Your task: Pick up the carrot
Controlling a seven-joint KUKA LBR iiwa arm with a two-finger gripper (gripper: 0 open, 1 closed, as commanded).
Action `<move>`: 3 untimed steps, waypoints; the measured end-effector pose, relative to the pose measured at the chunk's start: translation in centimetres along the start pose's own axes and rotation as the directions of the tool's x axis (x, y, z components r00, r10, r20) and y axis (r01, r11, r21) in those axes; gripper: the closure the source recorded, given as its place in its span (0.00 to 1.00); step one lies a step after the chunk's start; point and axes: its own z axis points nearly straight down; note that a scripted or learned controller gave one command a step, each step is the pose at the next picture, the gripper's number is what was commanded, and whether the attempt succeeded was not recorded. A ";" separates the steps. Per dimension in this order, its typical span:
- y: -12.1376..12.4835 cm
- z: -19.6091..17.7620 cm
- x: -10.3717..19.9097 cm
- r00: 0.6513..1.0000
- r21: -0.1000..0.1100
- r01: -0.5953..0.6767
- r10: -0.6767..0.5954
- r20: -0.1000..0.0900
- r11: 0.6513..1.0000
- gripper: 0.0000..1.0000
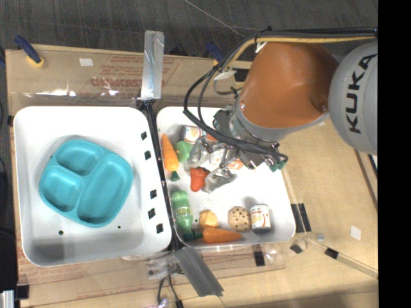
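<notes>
Dark carpet runs along the top, and below it a pale wooden bench (334,191) carries two white bins side by side on a sheet of brown card with faint red print that I can't read. Black letters reading KUKA (361,95) stand on the grey arm link at the right. A small can (259,217) in the right bin (282,191) has an orange and white label, too small to read.

The left bin (26,172) holds a teal plate (86,182) with three sections. The right bin is crowded. One carrot (169,156) lies along the left wall, pointing up and down the bin. A second carrot (218,235) lies flat along the near wall, its tip towards the can. Between them along the left side sits a green bottle (182,209), with a small yellowish piece (207,219) and a cookie (239,218) just beside the near carrot. A red piece (198,178) lies mid-bin, and a green piece (183,150) sits next to the upper carrot.

The arm's orange band (286,85) and black cables hang over the back of the right bin, hiding much of it. The gripper (215,165) is low among the toys, just right of the red piece and near the upper carrot, well apart from the near one. Its metal parts blend with the clutter, so I can't tell whether the claw is apart or together, and I see nothing clearly held in it.
</notes>
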 end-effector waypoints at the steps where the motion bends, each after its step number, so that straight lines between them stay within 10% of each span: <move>1: 3.3 8.6 -0.5 0.960 -0.008 0.281 -0.281 -0.006 0.960 1.00; 2: 1.9 -4.1 -5.4 0.934 0.004 0.356 -0.356 0.003 0.934 1.00; 3: 6.5 8.9 -3.8 0.872 -0.014 0.489 -0.489 -0.006 0.872 1.00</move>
